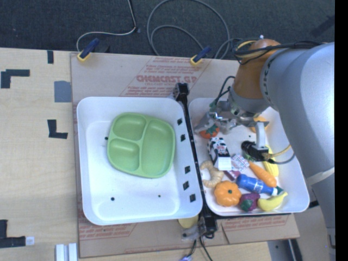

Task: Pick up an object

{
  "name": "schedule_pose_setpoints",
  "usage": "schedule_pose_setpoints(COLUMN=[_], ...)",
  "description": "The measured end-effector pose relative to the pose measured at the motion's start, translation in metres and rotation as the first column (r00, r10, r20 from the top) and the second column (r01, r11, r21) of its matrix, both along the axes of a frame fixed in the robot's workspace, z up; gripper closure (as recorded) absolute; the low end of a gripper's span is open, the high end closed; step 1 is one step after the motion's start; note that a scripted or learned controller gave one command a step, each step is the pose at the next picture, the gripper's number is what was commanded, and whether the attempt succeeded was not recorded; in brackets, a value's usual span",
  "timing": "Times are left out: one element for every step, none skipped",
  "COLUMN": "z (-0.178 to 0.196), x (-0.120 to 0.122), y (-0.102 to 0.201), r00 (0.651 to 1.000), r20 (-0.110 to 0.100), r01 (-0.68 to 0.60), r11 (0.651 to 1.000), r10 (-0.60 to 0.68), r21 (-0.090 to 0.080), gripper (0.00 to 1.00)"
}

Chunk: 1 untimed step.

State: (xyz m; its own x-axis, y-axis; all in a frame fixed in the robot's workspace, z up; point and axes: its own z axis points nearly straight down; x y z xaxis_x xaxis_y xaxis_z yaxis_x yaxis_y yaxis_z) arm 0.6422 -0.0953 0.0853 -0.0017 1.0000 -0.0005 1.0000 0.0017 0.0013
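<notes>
Overhead slanted view of a bench w/ two shallow white bins side by side on a brown cardboard sheet point(157, 80).

Far left: pale wood tabletop point(32, 118) w/ dark tape marks.

Left bin point(89, 200): holds a green divided plate point(142, 144), three compartments, lying flat in the upper middle of the bin. Rest of that bin's floor is bare white w/ a few small dark specks.

Between the bins: a black divider strip point(187, 145) runs top to bottom where the rims meet.

Right bin point(296, 197): a cluster of small toy items along its lower half. From left: a pale knobbly piece point(209, 171), an orange pumpkin point(227, 193) near the bottom rim, a small black-and-white item point(219, 145) above it, a blue bottle-like object point(254, 183) lying on its side, a purple piece point(249, 202) just below it, an orange carrot point(262, 173) touching the blue object, and a yellow banana point(272, 201) at the lower right corner.

Gripper point(222, 117): low over the upper left part of the right bin, above the toys, beside some small orange bits. Can't tell whether it's open or closed, and nothing visibly in its grasp.

Right: the grey arm point(304, 102) w/ orange band point(251, 75) comes in from the right edge, covering the bin's upper right.
</notes>
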Motion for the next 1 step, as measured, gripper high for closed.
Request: schedule_pose_setpoints(z=[-0.0002], x=[0.0256], y=[-0.0133], r00=[1.000], r20=[0.001], r01=[-0.001], r11=[1.000], r10=[0.001], r21=[0.001], gripper=[0.00])
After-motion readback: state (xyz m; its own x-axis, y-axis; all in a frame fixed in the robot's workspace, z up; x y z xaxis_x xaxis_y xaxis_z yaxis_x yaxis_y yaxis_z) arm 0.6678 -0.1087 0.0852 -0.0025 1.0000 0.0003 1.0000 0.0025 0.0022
